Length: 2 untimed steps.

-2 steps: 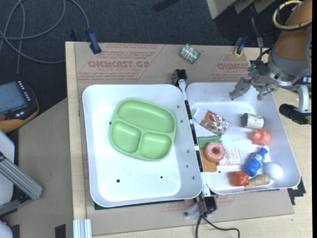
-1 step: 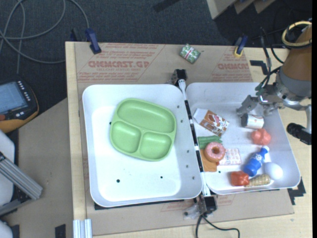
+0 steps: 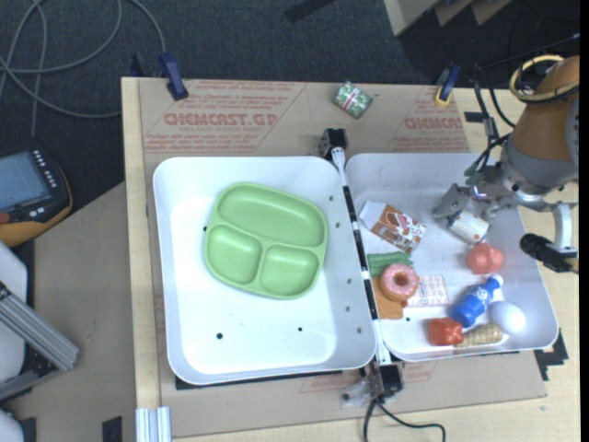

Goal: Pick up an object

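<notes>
the grey two-finger gripper (image 3: 467, 212) sits low in the right white bin (image 3: 419, 168), jaws seemingly clamped on a small white cylindrical object (image 3: 467, 226), though a shallow pinch could let it roll out beside the pink round toy (image 3: 484, 259).
</notes>
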Each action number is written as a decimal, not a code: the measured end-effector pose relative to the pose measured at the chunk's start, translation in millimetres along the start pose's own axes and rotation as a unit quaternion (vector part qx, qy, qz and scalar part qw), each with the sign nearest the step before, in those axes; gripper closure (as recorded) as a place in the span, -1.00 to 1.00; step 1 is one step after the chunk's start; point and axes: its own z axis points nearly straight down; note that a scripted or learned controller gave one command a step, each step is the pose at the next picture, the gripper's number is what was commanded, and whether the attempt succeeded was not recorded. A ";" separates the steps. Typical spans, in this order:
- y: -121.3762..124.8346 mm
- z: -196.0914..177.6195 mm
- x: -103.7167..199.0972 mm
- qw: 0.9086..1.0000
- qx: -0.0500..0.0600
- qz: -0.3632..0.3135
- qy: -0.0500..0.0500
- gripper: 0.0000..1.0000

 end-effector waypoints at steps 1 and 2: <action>-60.1 17.2 -7.9 1.000 0.000 0.000 0.001 -1.00; -59.3 6.8 -8.3 1.000 -0.001 0.000 0.000 1.00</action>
